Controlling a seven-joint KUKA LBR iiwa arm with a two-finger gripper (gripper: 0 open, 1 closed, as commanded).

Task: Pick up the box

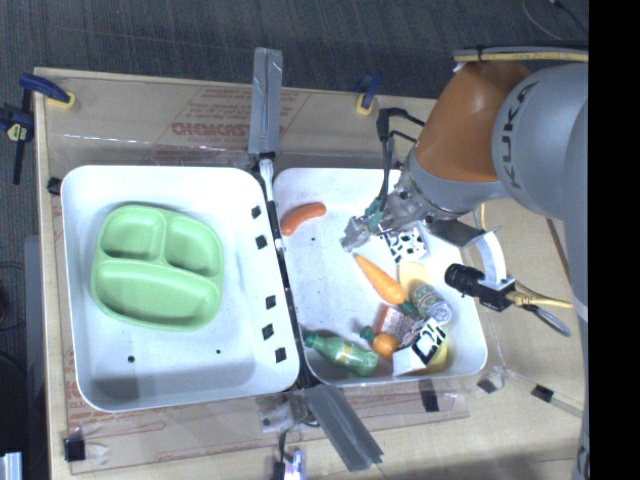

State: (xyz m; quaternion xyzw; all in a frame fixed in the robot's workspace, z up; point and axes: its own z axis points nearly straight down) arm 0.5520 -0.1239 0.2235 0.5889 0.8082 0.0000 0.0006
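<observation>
The gripper (362,230) hangs over the right bin (322,268); I cannot tell its jaws. The box (428,340) lies at five o'clock. It must go there next.

Both bins (160,183) look like smooth white plastic with a slight sheen. The green tray (157,265) is matt moulded plastic. The bench (330,103) has a pale, wood-like surface under a clear glossy sheet. The arm (540,118) has smooth grey casing and a glossy orange band. The carrot (380,279) and sausage (302,215) look like smooth plastic. The green bottle (343,351) shines. The box (428,342) looks like printed card.
</observation>
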